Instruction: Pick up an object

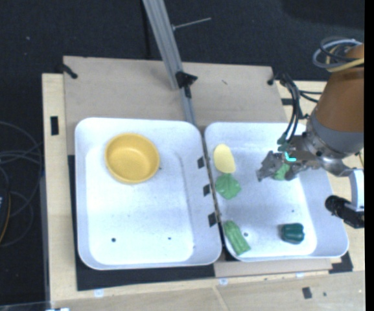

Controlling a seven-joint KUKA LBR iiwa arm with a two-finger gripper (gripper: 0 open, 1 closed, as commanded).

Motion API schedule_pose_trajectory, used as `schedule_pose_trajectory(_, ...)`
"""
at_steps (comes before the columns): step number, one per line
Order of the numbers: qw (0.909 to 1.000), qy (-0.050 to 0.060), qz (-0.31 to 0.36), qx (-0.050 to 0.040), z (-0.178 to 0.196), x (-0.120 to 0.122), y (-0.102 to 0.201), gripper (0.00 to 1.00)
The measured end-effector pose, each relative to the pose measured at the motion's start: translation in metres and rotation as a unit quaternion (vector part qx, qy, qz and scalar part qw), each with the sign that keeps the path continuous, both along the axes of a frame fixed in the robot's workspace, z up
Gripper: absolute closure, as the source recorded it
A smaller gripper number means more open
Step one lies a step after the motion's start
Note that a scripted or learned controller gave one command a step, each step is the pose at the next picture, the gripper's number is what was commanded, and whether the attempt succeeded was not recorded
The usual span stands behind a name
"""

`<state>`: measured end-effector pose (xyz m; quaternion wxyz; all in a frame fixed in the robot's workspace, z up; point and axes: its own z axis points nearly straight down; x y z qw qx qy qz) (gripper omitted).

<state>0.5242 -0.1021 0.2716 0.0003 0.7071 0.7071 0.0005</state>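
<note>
your gripper hangs over the right bin; whether it's apart or together you cannot tell. nearest lies a dark green object by the front right corner. along the left wall you see a yellow piece, a green leafy piece and a green block. a yellow bowl sits in the left bin.

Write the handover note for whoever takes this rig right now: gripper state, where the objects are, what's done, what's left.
Gripper: over the right bin, upper middle; nothing visibly held.
Right bin: pale yellow object near the top left, light green piece just below it, long green object at the bottom left corner, dark green object at the bottom right.
Left bin: yellow bowl at the upper left.
Done: arm is positioned over the right bin.
Left: grasp one object and lift it; no pick is confirmed yet.
</note>
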Motion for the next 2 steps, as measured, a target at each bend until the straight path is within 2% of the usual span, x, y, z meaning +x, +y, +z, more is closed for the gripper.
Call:
schedule_pose_trajectory(1,1.0000,0.000,0.000,0.0000,0.000,0.000,0.000,0.00)
schedule_pose_trajectory(2,1.0000,0.003,0.000,0.0000,-0.061,0.005,0.001,0.00)
